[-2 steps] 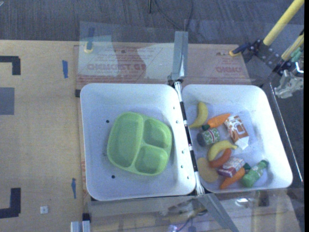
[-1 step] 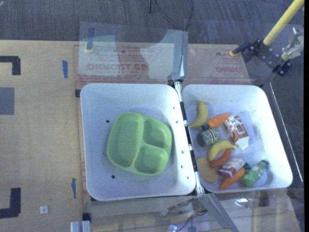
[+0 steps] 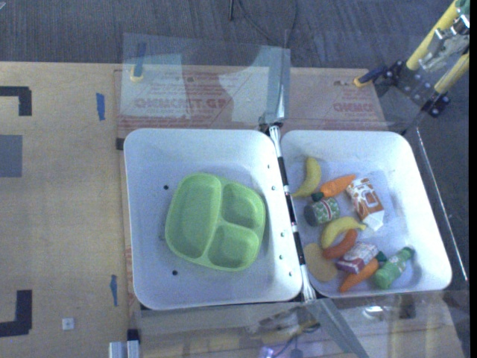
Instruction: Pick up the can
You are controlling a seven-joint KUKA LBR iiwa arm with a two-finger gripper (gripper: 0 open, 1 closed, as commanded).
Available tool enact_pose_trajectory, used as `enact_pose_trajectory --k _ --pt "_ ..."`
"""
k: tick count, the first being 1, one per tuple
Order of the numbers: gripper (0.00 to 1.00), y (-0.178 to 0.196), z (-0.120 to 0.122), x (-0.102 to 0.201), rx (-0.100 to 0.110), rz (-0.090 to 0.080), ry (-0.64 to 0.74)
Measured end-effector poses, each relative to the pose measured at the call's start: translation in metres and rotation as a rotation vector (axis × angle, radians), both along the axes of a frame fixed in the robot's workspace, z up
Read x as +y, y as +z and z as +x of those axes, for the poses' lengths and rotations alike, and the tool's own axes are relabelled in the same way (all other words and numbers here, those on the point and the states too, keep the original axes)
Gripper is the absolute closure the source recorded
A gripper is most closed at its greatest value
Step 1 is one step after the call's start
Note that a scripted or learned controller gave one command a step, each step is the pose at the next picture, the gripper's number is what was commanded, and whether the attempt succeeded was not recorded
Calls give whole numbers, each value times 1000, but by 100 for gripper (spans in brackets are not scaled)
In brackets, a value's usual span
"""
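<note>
- My gripper (image 3: 436, 58) hangs at the top right, well beyond the far right corner of the right bin (image 3: 425, 166), over the table edge and dark floor rather than over any bin.
- I cannot tell whether my fingers are parted or closed: from this angle the yellow and dark parts blur together. Nothing I can see sits between them.
- The can (image 3: 322, 211) lies on its side in the right bin, near that bin's left wall, about midway along it. It has a green label and a dark end facing left.
- Just beyond the can, toward the far wall, is a banana (image 3: 311, 177), standing almost straight along the bin's left side.
- A carrot (image 3: 337, 186) lies slantwise just right of the banana, its tip close to the can's top.
- Right of the can is a small carton (image 3: 367, 200), white with orange-red print, near but apart from it.
- Just in front of the can lies a second banana (image 3: 339, 230), curved, with another orange piece under it, possibly a carrot.
- Farther toward the near wall from the can are a small red-and-white packet (image 3: 358, 256), another carrot (image 3: 359, 275) and a green bottle (image 3: 393, 267) on its side.
- A flat tan piece (image 3: 319, 264) lies by the left wall, nearer than the can.
- Left of the can, across the divide, the left bin (image 3: 145, 162) holds a green tray (image 3: 216, 221) with compartments.
</note>
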State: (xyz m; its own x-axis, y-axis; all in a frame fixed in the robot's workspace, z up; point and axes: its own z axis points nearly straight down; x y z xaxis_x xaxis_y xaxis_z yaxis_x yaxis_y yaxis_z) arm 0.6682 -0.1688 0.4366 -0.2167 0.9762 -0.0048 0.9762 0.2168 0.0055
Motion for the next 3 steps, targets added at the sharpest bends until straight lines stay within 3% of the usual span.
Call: enact_pose_trajectory --k 1,2,3 --pt "100 0 -1 60 4 2 214" --pt "100 0 -1 189 4 2 373" --pt "100 0 -2 208 4 1 643"
